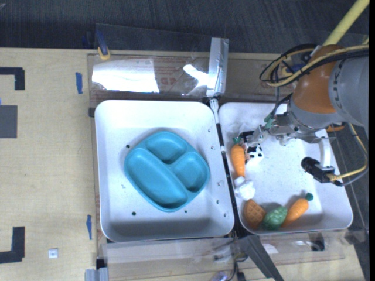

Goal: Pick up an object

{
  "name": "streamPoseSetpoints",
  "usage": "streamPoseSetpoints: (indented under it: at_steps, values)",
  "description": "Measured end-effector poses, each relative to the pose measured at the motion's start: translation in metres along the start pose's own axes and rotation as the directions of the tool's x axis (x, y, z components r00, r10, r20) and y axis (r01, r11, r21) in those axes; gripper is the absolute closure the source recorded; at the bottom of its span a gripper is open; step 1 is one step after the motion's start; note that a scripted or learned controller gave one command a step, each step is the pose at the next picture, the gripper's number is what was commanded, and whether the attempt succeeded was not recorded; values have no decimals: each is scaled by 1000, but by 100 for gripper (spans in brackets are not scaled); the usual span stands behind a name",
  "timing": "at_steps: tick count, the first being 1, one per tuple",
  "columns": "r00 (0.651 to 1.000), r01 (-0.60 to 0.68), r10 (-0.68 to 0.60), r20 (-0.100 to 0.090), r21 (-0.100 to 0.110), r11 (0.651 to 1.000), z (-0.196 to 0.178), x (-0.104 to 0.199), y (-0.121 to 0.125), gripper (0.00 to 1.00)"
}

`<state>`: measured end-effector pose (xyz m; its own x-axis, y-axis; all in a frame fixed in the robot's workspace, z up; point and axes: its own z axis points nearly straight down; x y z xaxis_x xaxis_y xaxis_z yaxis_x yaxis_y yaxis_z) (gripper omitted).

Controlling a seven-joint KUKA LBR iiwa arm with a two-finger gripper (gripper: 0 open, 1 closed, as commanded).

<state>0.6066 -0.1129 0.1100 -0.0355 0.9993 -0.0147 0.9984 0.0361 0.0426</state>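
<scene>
While the arm is reaching into the right bin, the gripper is sitting at its 10 o'clock beside a carrot; finger state can't tell, nothing visibly held.

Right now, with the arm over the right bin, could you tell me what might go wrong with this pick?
The gripper hangs by the bin's left wall, where the black-and-white toy and a carrot crowd together; it may catch both or hit the wall. The other toys bunch along the near wall, leaving little room for the fingers there too.
</scene>
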Motion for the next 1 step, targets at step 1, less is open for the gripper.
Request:
streamPoseSetpoints:
  at_steps: [1]
  values:
    - [1000, 0, 0, 0, 0, 1000, 0, 0, 0, 0]
